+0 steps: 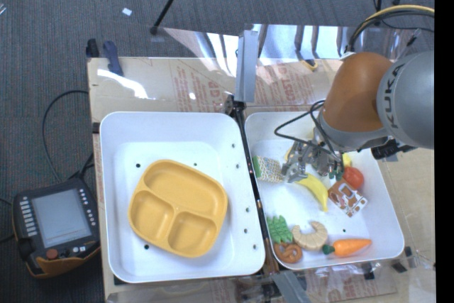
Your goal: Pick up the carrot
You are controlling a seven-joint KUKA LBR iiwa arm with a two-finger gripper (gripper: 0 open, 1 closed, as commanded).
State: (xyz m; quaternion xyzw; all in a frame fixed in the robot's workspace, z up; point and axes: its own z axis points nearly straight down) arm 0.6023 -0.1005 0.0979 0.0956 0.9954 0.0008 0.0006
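Carrot (350, 247), lower right, looks light, rigid, slick; grab mid-body, though whether the gripper (310, 162) is spread I cannot tell.

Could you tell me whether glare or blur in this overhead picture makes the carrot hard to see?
In the camera view, glare sits on the shiny metal panels behind the bins, not on the small orange carrot in the right-hand shallow white bin. The carrot reads sharply; the two-finger gripper looks cluttered and slightly soft.
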